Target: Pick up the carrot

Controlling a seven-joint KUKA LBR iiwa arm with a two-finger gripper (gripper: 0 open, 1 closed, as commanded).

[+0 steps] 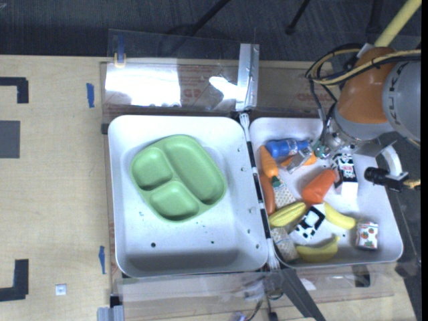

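Observation:
The carrot (268,164) is an orange, tapered piece lying along the left wall of the right bin (391,249), pointing toward the back. My gripper (330,150) hangs over the back of that bin, to the right of the carrot and well apart from it. It is just past a blue bottle (287,146). An orange-red tapered thing (319,186) lies below the gripper, near the bin's middle.
Three yellow bananas (287,214) (339,218) (317,249), a black-and-white checkered piece (309,225) and a small white cube (366,236) crowd the front of the right bin. The left bin (127,246) holds a green divided plate (177,177).

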